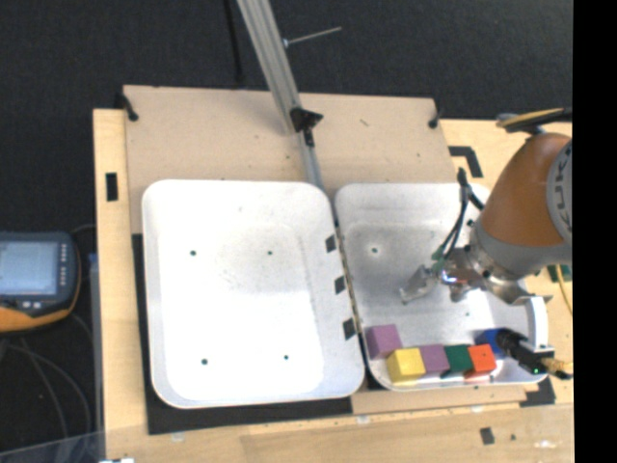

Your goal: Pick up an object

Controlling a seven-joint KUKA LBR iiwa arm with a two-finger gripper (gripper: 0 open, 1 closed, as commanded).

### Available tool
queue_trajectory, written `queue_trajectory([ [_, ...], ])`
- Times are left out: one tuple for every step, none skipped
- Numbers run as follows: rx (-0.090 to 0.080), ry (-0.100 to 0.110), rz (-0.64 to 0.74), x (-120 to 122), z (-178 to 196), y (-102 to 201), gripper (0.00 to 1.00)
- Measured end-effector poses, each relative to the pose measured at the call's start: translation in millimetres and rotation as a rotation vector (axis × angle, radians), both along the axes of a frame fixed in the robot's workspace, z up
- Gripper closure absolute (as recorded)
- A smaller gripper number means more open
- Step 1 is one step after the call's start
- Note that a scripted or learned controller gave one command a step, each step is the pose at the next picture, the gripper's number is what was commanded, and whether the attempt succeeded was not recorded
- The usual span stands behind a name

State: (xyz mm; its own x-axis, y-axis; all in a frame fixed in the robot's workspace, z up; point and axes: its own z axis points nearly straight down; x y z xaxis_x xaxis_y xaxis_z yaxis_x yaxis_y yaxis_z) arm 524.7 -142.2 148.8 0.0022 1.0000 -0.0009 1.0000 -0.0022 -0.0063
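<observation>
Arm (525, 210) low over right bin (386, 220), gripper (419, 285) above blocks (434, 360).

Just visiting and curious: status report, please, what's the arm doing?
Gripper low over right bin, nothing seen held. Blocks lined along near wall, untouched. Nothing blocking them.

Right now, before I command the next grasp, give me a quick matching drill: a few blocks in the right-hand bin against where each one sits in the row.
Things:
1. yellow block
2. orange block
3. blue block
4. green block

Places:
A. behind the orange one, toward the arm
B. nearest the left bin
C. rightmost along the front wall
D. between a purple block and the orange one

Pairs: 1-B, 2-C, 3-A, 4-D
</observation>
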Motion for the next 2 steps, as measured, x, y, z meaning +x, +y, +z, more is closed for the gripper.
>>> queue_trajectory([
  [-0.001,-0.011,-0.008,2.7,15.2,-0.2,1.0],
  [0.001,-0.012,0.009,34.0,44.5,41.6,1.0],
])
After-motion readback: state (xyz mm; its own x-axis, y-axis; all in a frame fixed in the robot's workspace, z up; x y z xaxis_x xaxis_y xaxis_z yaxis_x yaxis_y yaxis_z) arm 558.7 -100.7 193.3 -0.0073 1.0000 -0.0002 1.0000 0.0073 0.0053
